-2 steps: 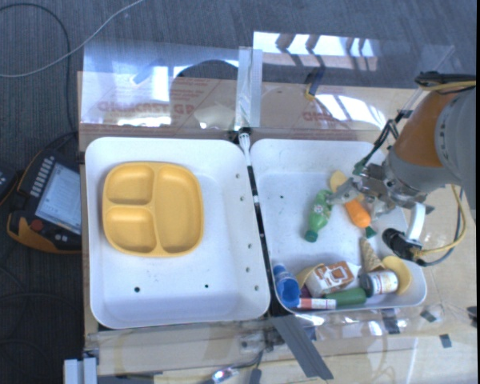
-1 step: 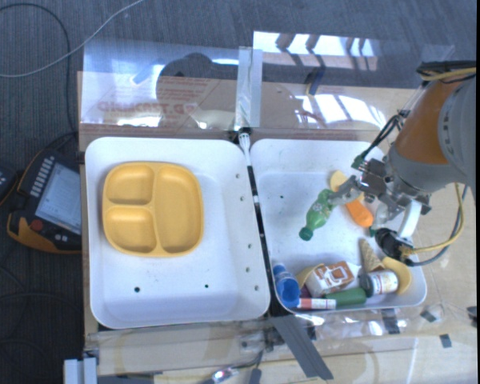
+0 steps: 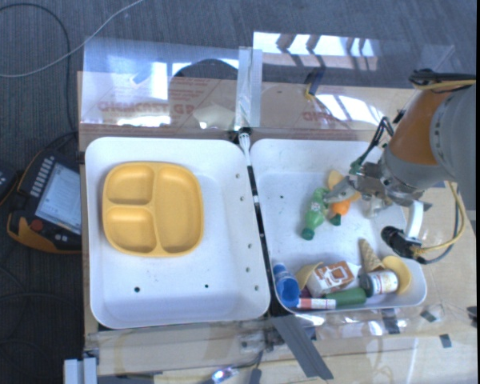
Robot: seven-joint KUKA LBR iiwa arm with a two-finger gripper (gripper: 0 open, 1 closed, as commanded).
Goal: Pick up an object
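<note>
My gripper [image 3: 358, 198] hangs low over the upper middle of the right bin [image 3: 288, 162], below the grey wrist and the orange band [image 3: 410, 131]. Just to its left lie a small orange piece [image 3: 341, 207] and a green bottle [image 3: 313, 212], which lies at a slant. A yellow piece [image 3: 336, 179] sits just above them. The orange piece is close against the gripper's left side, and I cannot tell whether they touch.
Along the right bin's front edge lie a blue-capped bottle [image 3: 283, 282], a red and white carton [image 3: 334, 277], a marker [image 3: 316, 303], a cone [image 3: 370, 253] and a small jar [image 3: 384, 282]. A yellow divided plate [image 3: 153, 208] lies in the left bin [image 3: 184, 294]. A black cable [image 3: 400, 242] loops near the wrist.
</note>
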